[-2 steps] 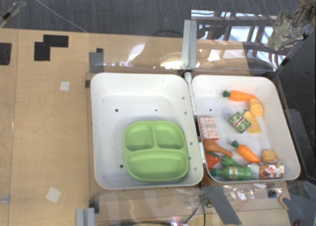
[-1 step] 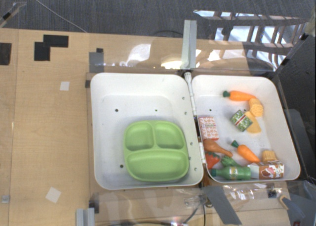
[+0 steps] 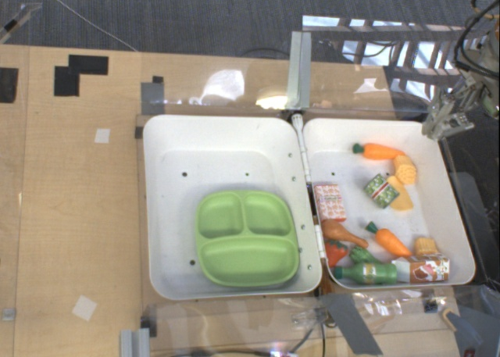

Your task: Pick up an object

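Carrot (image 3: 380,151): right bin (image 3: 445,162), 12 o'clock, lying flat, clear margin around; likely easiest pick.
Green carton (image 3: 381,190), corn (image 3: 405,169): centre, close together.
Second carrot (image 3: 388,241), bottle (image 3: 369,273), can (image 3: 426,269): 6 o'clock, crowded.
Gripper (image 3: 448,119): 1 o'clock rim, above bin, nothing held; open or closed cannot tell.
Advice: descend vertically, straddle across carrot's width.
Green plate (image 3: 246,237): left bin.
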Available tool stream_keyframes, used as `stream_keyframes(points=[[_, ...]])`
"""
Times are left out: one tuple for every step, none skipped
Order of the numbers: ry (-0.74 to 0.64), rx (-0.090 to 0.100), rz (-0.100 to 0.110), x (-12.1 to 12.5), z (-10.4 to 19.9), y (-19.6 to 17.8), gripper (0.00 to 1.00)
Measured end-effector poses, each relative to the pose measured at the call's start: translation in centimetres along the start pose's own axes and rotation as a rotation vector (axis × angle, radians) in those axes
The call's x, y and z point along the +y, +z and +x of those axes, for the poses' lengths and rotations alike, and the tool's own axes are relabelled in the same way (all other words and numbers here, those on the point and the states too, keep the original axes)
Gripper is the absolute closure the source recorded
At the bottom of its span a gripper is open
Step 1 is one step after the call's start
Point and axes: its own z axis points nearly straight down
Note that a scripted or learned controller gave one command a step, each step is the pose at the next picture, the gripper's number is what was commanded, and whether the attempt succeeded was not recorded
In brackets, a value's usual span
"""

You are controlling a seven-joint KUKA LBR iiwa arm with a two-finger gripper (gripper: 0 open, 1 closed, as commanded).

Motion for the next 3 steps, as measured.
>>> stream_keyframes(points=[[-0.035,-0.010,0.005,4.3,-4.7,1.8,1.00],[-0.006,-0.008,0.001,15.0,-5.9,6.2,1.00],[-0.042,-0.017,0.011,11.3,-7.3,-1.3,1.00]])
